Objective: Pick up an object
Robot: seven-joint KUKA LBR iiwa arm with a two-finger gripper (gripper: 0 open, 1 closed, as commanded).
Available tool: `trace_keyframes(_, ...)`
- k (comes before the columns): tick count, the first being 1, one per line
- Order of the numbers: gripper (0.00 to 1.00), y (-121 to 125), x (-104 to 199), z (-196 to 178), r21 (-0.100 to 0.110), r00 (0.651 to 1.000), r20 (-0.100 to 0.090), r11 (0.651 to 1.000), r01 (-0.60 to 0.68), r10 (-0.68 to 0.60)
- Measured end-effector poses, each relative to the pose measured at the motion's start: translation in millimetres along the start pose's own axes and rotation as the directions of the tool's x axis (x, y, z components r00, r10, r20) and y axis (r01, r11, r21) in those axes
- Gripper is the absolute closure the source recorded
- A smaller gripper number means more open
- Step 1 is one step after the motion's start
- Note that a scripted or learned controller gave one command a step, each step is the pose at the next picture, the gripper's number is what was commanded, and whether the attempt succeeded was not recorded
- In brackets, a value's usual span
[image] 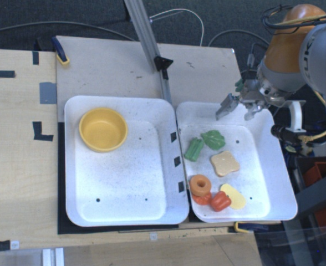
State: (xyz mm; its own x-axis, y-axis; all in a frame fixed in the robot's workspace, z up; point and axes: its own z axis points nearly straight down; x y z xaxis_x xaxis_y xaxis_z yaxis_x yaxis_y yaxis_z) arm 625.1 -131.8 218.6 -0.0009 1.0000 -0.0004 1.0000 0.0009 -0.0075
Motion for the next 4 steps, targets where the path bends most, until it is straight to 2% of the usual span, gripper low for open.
trace_keyframes(1, 0.00, 8, 6, 57, 0.000, 1.000, 0.000, 1.000, 0.001, -0.001)
trace_keyframes(2, 0.00, 1, 15, 115, 0.000, 1.000, -0.001, 1.000, 0.001, -0.001)
trace_keyframes(3, 1.00, 2, 16, 101, -0.005, 1.000, -0.001, 1.000, 0.002, -0.002)
trace_keyframes(4, 1.00, 6, 13, 39, -0.013, 1.000, 0.001, 1.000, 0.001, -0.001)
